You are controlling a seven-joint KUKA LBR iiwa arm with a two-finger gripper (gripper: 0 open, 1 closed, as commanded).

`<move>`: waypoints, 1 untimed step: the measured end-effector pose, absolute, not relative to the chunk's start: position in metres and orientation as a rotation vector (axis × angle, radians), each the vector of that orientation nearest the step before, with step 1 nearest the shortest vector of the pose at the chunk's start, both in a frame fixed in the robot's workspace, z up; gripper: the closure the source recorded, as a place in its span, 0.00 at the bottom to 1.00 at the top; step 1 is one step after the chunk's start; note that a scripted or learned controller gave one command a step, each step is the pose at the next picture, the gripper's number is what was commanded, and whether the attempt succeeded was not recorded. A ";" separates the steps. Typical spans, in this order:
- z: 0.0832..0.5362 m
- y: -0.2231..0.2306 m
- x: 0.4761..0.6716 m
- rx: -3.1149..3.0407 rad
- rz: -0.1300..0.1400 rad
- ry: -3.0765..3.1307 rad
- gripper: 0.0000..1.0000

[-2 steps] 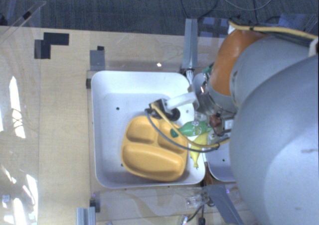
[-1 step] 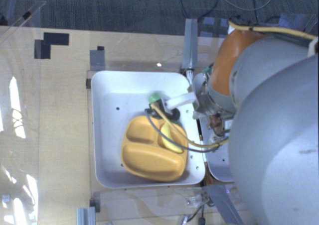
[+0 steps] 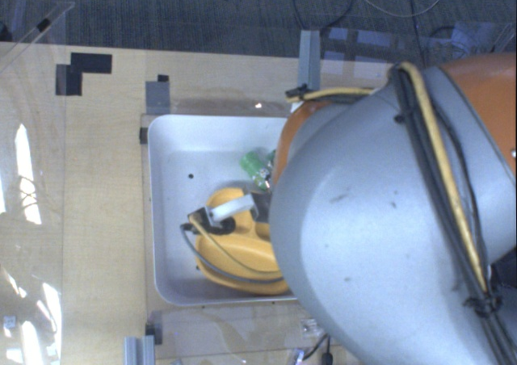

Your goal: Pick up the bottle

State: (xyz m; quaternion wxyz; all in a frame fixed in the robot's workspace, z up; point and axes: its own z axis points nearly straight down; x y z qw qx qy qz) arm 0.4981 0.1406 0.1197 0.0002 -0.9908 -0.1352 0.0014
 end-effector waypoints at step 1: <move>0.095 0.229 0.540 -3.094 -0.042 -0.567 0.00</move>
